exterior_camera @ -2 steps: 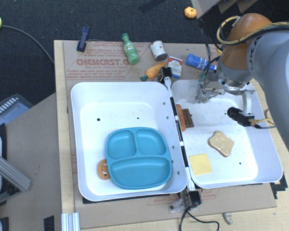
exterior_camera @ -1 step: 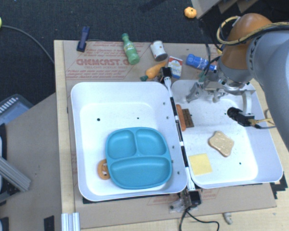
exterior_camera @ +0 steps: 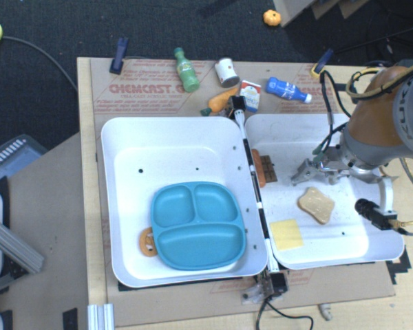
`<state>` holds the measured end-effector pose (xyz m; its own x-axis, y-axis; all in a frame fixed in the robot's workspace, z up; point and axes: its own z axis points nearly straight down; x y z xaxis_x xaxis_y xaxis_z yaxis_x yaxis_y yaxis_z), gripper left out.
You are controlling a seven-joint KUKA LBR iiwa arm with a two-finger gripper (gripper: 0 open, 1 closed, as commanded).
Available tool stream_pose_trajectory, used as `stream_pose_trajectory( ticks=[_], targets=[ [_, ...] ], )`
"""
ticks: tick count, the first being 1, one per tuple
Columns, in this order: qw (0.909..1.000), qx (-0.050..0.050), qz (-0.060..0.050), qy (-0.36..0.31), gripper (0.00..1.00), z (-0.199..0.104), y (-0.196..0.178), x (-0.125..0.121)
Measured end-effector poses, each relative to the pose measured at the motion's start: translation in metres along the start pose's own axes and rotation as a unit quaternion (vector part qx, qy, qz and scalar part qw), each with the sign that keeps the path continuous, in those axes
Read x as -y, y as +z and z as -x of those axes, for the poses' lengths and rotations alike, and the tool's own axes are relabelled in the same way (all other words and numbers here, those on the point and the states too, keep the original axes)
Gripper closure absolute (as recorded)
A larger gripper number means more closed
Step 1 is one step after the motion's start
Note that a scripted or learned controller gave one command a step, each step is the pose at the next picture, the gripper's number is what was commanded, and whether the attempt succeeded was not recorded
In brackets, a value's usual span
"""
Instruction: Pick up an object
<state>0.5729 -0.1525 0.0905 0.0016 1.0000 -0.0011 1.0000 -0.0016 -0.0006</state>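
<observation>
Bread slice [exterior_camera: 316,205] in right bin [exterior_camera: 344,249]; gripper [exterior_camera: 315,170] above it, grip unclear.

Both white bins [exterior_camera: 175,137] look like smooth, slightly glossy plastic, and the blue divided tray [exterior_camera: 196,225] is matt plastic. The surface [exterior_camera: 151,88] appears to be printed brown cardboard, dull; the bread-like piece [exterior_camera: 316,205] looks rough and porous beside a smooth yellow slice [exterior_camera: 286,234].

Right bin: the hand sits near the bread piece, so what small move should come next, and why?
Probably shift the hand toward the bread and lower over it. The hand sits in the right bin just beyond the bread, nothing visible between its fingers; the bread lies apart from the yellow slice.
</observation>
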Motion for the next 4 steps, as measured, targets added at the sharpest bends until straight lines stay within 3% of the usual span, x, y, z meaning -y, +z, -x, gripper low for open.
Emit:
stream_pose_trajectory(
  ticks=[1,2,3,4],
  targets=[
    [1.0,-0.001,0.0,0.0,0.0,-0.008,0.007,0.071],
    [1.0,-0.001,0.001,-0.001,0.0,-0.046,0.006,0.032],
    [1.0,0.0,0.002,-0.001,1.0,-0.046,-0.004,0.032],
    [1.0,-0.001,0.001,-0.002,1.0,-0.114,-0.11,0.029]
  ],
)
